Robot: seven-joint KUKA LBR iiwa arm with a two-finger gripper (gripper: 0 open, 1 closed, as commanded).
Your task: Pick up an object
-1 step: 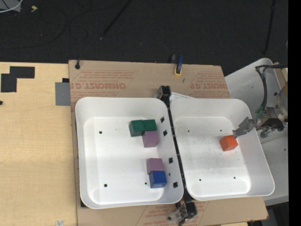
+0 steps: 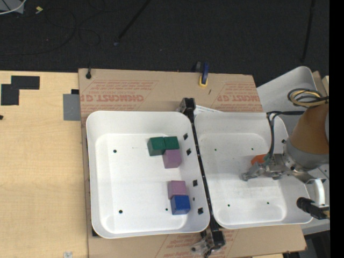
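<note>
gripper [image 2: 252, 174] sits low over the right bin [image 2: 236, 219]; finger state cannot be told. left bin [image 2: 102, 198] holds a green block [image 2: 163, 144], two purple blocks [image 2: 172, 158] and a blue block [image 2: 180, 204].

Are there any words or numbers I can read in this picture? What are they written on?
"CHEMCAST": that is my best reading of the red print on the brown cardboard sheet under the bins; it is upside down and blurry.
The same red print stands on the sheet's right part, behind the right bin, also upside down.
More red print along the sheet's near edge is too small to read.
The blocks carry no words.
</note>
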